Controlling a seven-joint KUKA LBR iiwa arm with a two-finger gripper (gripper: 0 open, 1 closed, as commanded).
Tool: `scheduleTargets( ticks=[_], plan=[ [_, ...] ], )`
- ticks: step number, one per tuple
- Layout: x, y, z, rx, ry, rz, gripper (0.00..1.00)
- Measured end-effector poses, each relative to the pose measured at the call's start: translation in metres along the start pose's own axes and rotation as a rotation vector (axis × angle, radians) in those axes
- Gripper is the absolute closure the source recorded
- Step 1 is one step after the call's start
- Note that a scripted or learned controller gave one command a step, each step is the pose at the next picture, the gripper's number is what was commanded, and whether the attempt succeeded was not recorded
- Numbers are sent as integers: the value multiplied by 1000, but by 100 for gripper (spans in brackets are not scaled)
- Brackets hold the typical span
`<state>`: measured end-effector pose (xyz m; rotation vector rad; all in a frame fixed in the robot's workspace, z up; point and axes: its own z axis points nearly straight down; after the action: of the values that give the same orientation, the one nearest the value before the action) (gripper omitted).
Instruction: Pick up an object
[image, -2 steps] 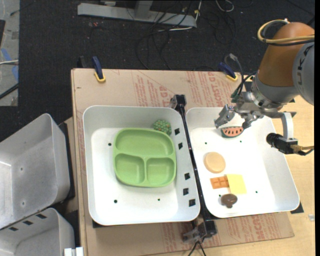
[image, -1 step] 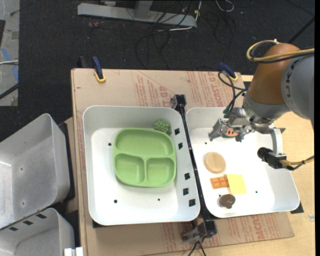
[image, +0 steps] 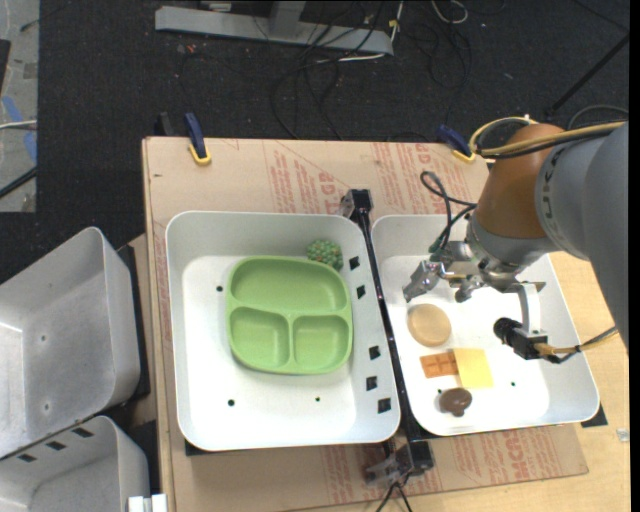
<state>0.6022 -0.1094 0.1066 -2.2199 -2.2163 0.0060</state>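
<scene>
Spanning the middle of the view, the desk (image: 270, 160) is a tan board with red print, clamped at its far edge. On it sit two shallow white bins side by side.

Arm (image: 560, 190): grey with an orange band, entering from the right and hanging over the far part of the right bin.

Left bin (image: 190, 330): holds a green divided tray (image: 290, 315) with three compartments, lying flat near the centre. A small green bumpy ball (image: 324, 252) sits just beyond the tray's far right corner, near the bin wall.

Right bin (image: 570, 400): holds four small items in its near left part. A tan round disc (image: 429, 324) lies farthest back. Nearer the front, an orange flat piece (image: 438, 365) and a yellow square (image: 473, 368) lie side by side, touching. A brown rounded piece (image: 455, 402) sits nearest the front edge.

Gripper (image: 430, 283): above the right bin's far left area, just beyond the tan disc; fingers spread apart, nothing between them.
</scene>
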Motion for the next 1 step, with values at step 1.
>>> scheduleTargets(
  ticks=[1],
  plan=[
    [1, 0, 15, -3, 0, 0, 0]
  ],
)
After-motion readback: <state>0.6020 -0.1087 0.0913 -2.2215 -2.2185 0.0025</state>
